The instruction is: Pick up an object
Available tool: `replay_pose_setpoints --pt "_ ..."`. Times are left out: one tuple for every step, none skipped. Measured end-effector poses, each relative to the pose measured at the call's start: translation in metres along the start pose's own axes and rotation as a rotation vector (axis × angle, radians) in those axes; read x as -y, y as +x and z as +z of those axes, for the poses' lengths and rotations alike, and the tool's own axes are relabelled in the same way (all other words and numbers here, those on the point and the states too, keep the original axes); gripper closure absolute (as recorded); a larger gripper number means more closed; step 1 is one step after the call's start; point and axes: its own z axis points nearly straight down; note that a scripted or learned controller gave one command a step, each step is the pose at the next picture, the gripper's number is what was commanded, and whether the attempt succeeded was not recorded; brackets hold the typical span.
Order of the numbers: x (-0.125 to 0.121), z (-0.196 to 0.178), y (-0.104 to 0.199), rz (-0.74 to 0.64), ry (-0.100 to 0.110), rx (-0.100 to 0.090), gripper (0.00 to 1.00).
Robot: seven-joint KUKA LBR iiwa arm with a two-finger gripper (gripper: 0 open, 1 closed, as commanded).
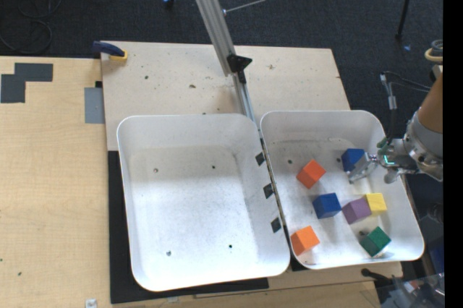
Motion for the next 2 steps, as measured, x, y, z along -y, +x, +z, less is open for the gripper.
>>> replay_pose_setpoints --pt "-0.001 -0.002 -0.001 0.0 -0.004 0.001 0.0" --pt "0.001 0.059 -0.006 0.0 -0.004 0.002 0.0"
